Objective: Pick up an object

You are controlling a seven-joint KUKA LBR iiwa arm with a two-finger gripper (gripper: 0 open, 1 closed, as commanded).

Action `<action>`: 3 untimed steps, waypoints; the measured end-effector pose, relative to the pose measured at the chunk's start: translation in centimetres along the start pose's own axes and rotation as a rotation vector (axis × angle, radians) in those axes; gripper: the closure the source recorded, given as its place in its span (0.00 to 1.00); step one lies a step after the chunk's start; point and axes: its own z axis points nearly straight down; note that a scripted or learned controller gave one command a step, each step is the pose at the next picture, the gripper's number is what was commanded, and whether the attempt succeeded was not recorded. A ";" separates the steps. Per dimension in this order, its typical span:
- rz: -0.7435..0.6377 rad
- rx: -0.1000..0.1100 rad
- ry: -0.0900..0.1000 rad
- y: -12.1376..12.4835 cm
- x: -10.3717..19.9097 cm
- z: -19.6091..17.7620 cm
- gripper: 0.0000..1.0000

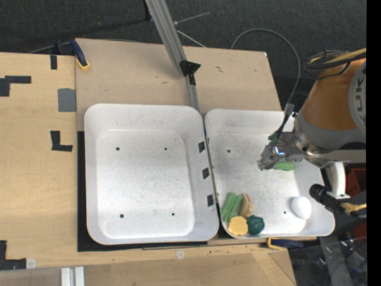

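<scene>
**Gripper low over the right bin, beside a green object**

On the left, the worktop [36,159] is pale wood marked with dark tape pieces, and a blue and yellow clamp [79,53] sits at the edge of a brown board. The left bin [143,115], white and shallow, lies on that board. A grey metal pole [169,31] slants down from the top to the seam between the 2 bins.

The right bin [238,124] holds a cluster at its near left corner: a long green piece [230,205], a tan piece [246,205] touching it, a yellow piece [238,226] just below, and a dark green ball [255,224] beside the yellow one. A white ball [300,207] rests well apart from them, near the bin's right edge.

The gripper [272,157] hangs low over the middle right of this bin, under the arm's orange band [333,97]. A small light green object [284,166] shows just beside and partly under it. Whether the gripper's jaws are open or closed, and whether they have hold of that object, cannot be told.
</scene>
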 end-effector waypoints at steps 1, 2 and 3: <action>-0.005 0.004 0.003 1.2 4.9 -1.0 1.00; -0.006 0.006 0.002 2.7 10.6 0.1 1.00; -0.005 0.006 0.002 3.8 15.6 1.0 1.00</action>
